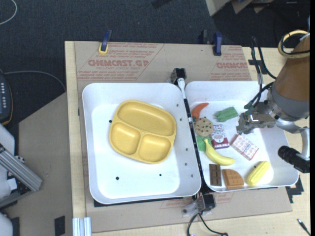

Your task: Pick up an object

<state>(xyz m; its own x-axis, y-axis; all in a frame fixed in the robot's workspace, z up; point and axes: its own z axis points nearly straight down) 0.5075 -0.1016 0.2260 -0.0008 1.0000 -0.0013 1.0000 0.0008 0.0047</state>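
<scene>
The right bin [277, 154] holds several small toy foods. Among them are a green piece [226, 114], an orange carrot [199, 109], a round cookie [203, 127], a banana [218, 155], a red-and-white packet [219, 135], a pink checked packet [245, 147], a yellow corn cob [258, 172], a toast slice [233, 178] and a brown bar [215, 174]. My gripper [244, 124] hangs over the bin's middle right, just above the pink packet and right of the green piece. Nothing visibly hangs from it.
The left bin [98, 146] carries a yellow divided plate [142, 131]. A black divider strip [189, 127] runs between the bins. The arm's grey and orange body [294, 82] covers the right bin's far right corner. Clamps [217, 43] stand on the board's back edge.
</scene>
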